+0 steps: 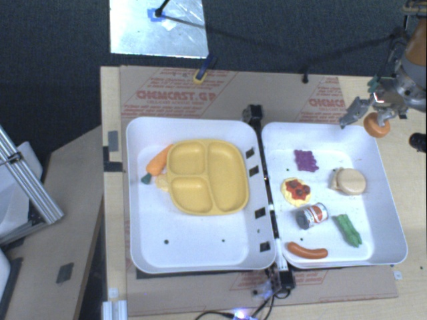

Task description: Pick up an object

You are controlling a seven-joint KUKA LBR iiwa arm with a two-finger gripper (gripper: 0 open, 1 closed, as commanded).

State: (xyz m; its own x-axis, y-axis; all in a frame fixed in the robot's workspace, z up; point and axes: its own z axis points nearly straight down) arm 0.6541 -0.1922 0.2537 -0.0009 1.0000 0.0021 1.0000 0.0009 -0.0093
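Orange round piece (pixel 377 127) sits directly under my claw (pixel 373 112), at the right bin's (pixel 390 199) far right corner; cannot tell my claw's state. Purple piece (pixel 305 160), bun (pixel 349 181) and can (pixel 311 215) lie well apart below-left. Cardboard (pixel 177 93) on the counter (pixel 407 179) reads "CHEMCAST GP".

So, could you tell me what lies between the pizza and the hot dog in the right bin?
In the camera view, the can lies between the pizza and the hot dog.
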